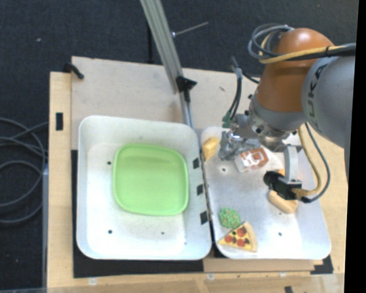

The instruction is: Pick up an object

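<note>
Target candidates: two objects lie closest to the hand [231,145]. A white-and-orange piece [254,159] lies just to the camera-right of the hand, close enough that it may be touching. A yellow block [210,148] lies just to the camera-left of the hand, against the wall of the right bin [307,235]. Both rest on the bin floor. Neither can be seen gripped.

Hand state: the hand is low over the far part of the right bin, between these two objects. Whether it is spread or pressed together cannot be told from this angle, because the wrist and the arm [291,69] cover it from above.

Other objects, all placed from the hand:
- A tan piece [282,204] lies nearer the camera and to the camera-right, well apart.
- A green floret [230,217] lies straight toward the camera, well apart.
- A pizza slice [239,237] lies just beyond the floret, touching it or nearly so.
- A green plate [150,179] sits in the left bin [93,230], far to the camera-left.

Both bins stand on the desk [113,84].

Task status, as a judgement: the approach is complete and the hand is at picking height. Nothing is lifted. The grip, the lift and a check that an object comes up with the hand are not yet done.
</note>
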Controlling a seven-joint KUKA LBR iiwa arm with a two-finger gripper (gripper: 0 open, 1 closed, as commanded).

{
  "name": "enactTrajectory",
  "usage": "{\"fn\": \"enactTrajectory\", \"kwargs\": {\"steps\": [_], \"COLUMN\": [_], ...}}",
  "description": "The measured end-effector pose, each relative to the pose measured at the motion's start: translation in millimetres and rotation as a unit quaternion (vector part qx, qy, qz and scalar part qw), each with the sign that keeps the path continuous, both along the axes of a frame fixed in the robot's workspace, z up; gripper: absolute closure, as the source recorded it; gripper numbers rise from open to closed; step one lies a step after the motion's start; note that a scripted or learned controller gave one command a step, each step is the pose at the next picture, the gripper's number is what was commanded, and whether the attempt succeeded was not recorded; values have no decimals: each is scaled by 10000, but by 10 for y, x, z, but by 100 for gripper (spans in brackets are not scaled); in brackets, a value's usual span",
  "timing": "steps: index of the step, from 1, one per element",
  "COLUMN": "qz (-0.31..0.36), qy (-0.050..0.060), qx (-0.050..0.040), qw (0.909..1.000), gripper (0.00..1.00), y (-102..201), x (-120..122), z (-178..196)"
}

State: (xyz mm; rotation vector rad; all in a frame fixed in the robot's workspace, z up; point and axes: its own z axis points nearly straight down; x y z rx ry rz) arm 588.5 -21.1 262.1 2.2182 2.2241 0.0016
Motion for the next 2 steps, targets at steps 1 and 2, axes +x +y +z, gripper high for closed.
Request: {"fn": "enactTrajectory", "kwargs": {"steps": [1, 2], "qz": [4, 2], "qy": [2, 5], "qx": [2, 2], "qw": [10000, 10000], "gripper": [100, 100], "y": [448, 939], "x": [-149, -373], "z": [13, -32]}}
